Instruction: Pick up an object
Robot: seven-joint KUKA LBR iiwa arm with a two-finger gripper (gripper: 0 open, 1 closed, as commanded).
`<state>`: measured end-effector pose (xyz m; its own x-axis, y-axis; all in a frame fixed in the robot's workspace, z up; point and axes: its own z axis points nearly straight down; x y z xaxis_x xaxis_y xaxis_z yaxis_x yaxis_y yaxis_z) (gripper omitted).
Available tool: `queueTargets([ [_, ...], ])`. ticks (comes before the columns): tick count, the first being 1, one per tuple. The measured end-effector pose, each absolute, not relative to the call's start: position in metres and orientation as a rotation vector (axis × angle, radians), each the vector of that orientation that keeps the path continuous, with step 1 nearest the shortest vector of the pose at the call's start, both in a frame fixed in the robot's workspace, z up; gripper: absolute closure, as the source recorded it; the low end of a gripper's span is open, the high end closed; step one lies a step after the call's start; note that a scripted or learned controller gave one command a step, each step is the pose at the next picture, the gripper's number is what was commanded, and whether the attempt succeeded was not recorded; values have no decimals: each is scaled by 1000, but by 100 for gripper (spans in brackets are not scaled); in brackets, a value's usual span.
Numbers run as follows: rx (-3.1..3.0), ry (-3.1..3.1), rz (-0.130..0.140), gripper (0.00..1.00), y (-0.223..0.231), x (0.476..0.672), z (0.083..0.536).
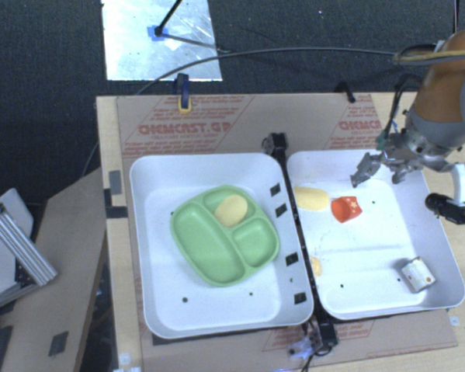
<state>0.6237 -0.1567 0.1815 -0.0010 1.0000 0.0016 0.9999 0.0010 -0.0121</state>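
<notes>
On the bench, 2 shallow white bins sit side by side on brown printed board, joined along a black clamped seam. The left bin (154, 248) holds a green divided plate (220, 244) with 3 compartments, lying tilted toward the bin's middle. A pale yellow rounded object (232, 210) rests in the plate's upper small compartment. The right bin (430, 245) holds 4 loose items. A yellow oblong object (312, 198) lies near the seam in the upper left part. A red-orange object (346, 208) lies just beside it, to its right. A small yellow piece (316, 265) lies against the seam, lower down. A small silver cylindrical object (417, 273) rests near the lower right corner, well apart from the others. The grey arm with its orange band (444, 77) reaches in from the right over the upper part of the right bin. The gripper (381, 168) hangs above the bin's upper area, up and to the right of the red-orange object. Its fingers appear spread apart with nothing between them, and it touches no item.
</notes>
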Motion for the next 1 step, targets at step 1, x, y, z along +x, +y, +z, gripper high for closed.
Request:
queueTargets([
  [1, -2219, -2226, -1, 0, -156, 627, 190],
])
